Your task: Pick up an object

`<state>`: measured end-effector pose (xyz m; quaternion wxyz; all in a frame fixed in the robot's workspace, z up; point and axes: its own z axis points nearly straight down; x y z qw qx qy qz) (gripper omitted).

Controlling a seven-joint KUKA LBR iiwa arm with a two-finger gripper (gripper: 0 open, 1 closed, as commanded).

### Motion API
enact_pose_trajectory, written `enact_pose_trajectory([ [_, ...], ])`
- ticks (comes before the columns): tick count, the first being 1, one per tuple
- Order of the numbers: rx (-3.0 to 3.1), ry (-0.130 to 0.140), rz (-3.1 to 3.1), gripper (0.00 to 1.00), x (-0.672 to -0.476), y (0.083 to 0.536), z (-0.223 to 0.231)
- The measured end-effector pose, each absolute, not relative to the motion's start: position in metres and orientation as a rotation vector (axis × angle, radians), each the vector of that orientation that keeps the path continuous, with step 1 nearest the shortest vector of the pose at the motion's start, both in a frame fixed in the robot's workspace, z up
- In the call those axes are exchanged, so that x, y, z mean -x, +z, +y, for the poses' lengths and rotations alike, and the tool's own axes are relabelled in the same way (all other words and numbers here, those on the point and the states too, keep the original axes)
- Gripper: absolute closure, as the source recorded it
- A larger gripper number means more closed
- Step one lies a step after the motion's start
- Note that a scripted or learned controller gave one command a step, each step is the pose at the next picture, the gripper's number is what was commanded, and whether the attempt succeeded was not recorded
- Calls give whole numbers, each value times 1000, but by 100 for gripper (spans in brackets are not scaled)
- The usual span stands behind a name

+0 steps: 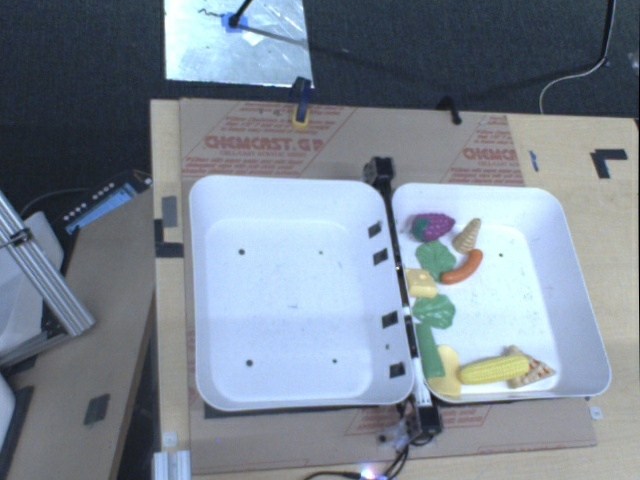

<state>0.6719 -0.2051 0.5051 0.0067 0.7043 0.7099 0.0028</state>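
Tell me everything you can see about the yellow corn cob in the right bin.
The corn cob is a yellow toy, plastic by its look, with a ribbed surface. It lies on its side near the front edge of the right bin, its long axis running left to right and slightly tilted. Its left end meets a yellow piece; its right end lies against a tan wedge-shaped piece.

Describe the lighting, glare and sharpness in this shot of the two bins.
Camera view: soft, even light, with only faint shadows inside the left bin and right bin; the silver sheet at the top shows bright patchy glare; the white bin floors look slightly washed out; the image is mildly soft overall, so the corn and grapes lack fine detail.
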Motion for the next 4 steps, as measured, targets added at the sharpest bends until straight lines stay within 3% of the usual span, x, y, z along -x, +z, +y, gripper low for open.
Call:
enact_pose_trajectory([
  [1,-2205,15,2231,100,-535,541,-106],
  [2,-2218,1,2215,100,-605,535,-171],
  [3,-2217,0,2218,100,-665,527,-208],
  [4,-2224,-12,2243,100,-591,363,-124],
])
